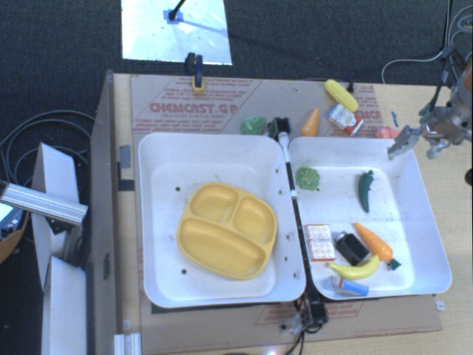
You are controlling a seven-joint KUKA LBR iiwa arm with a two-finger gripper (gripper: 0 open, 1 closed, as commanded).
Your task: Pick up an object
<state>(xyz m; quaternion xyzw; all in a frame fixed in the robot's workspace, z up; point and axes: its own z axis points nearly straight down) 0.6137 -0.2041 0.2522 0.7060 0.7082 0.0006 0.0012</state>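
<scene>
The gripper point(415, 143) is hovering over the right bin's point(425, 202) upper rim, fingers apart and holding nothing, positioned for descending toward the green pepper point(365, 190).

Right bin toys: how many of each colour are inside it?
Right bin toys:
Green: 2 (broccoli, pepper)
Orange: 1 (carrot)
Yellow: 1 (banana)
Black: 1 (block)
Red and white: 1 (box)
Blue: 1 (piece)
Total: 7

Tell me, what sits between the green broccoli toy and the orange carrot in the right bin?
In the camera view, between the green broccoli toy and the orange carrot, white bin floor lies bare; the dark green pepper sits just off the line.
</scene>
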